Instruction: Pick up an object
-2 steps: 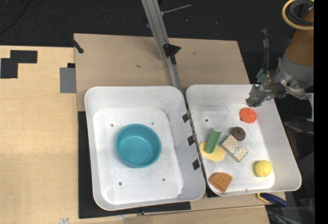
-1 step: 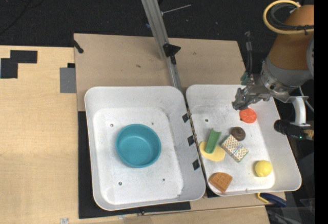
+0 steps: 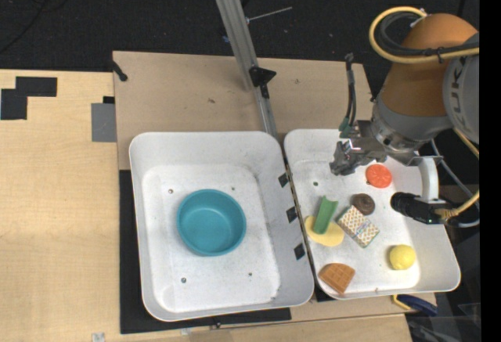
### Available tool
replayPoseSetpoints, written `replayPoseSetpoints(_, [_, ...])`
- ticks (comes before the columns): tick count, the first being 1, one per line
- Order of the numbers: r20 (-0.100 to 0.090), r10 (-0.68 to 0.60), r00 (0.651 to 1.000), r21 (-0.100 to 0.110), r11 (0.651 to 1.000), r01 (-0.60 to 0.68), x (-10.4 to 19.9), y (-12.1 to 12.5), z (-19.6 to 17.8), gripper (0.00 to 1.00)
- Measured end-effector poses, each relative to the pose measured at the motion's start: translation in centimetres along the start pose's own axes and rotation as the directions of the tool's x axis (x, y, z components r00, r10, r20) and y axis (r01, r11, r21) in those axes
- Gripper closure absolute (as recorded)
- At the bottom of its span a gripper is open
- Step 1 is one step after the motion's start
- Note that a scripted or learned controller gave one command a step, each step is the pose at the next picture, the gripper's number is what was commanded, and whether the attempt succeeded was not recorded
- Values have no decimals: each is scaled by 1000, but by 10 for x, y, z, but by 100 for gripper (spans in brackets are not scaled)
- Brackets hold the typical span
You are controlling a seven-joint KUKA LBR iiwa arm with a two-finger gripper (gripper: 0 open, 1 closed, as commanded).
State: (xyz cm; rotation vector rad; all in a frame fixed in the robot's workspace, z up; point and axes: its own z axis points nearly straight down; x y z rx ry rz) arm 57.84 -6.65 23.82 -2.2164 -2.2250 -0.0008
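My gripper point(image 3: 343, 163) hangs over the far part of the right bin point(image 3: 438, 279), above bare bin floor. Just to its right lies a red round piece point(image 3: 379, 176). Nearer the camera lie a brown ring-shaped piece point(image 3: 362, 204), a green block point(image 3: 326, 212) leaning on a yellow piece point(image 3: 330, 236), and a checkered packet point(image 3: 359, 226). A yellow lemon-like ball point(image 3: 401, 257) and an orange-brown waffle piece point(image 3: 337, 278) rest near the bin's front edge. Nothing shows in the gripper.
A teal bowl point(image 3: 210, 221) sits in the left bin point(image 3: 156, 160). A slanted metal rail point(image 3: 239, 27) rises behind the bins, ending near the divider between them. The grey and orange arm point(image 3: 427, 74) fills the space over the right bin's far right corner.
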Motion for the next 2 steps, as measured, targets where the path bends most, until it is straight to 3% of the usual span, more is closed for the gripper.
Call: replayPoseSetpoints(2, [0,0,1000,0,1000,0,114,-1,-2,100])
